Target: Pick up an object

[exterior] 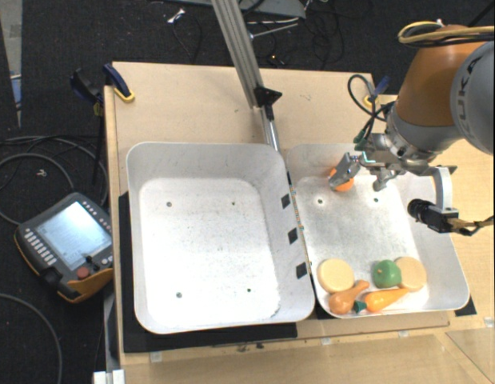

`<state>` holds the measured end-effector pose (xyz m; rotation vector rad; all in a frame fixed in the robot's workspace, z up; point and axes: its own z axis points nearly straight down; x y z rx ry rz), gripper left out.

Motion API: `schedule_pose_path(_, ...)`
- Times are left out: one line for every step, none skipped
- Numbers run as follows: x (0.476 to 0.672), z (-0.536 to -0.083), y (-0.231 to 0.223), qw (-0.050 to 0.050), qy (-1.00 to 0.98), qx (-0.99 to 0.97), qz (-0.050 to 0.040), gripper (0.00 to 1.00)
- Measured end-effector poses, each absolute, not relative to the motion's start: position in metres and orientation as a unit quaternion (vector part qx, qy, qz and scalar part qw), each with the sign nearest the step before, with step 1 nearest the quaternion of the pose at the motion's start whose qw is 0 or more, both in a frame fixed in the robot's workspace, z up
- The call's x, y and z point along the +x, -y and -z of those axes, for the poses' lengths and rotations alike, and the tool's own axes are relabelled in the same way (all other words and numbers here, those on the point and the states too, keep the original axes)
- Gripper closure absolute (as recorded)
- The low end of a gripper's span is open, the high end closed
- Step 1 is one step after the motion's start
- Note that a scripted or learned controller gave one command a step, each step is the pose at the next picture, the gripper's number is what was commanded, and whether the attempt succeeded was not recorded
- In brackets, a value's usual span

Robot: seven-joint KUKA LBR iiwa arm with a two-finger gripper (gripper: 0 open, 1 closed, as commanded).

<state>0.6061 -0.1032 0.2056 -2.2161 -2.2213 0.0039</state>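
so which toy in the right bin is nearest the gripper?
The small orange piece at the bin's far end, right beside the gripper. The green ball, carrot, pear and two pale discs sit clustered at the near edge.

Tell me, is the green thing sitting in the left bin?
No, the green thing lies in the right bin, at its near edge among the yellow and orange pieces, far from the left bin.

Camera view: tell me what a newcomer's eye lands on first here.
First, the grey and orange arm reaching in from the right, its tool over the right bin's far end beside a small orange object. Next, the toy foods clustered at that bin's near edge: a pale round piece, a green piece and a carrot.
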Motion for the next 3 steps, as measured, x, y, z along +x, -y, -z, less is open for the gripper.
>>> schedule_pose_path(0.607, -0.208, 0.103, 0.000, 0.707, -0.707, 0.0000, 0.00)
schedule_pose_path(0.606, -0.165, 0.104, 0.001, 0.707, -0.707, -0.0016, 0.00)
schedule_pose_path(0.601, -0.121, 0.103, 0.002, 0.707, -0.708, -0.0017, 0.00)
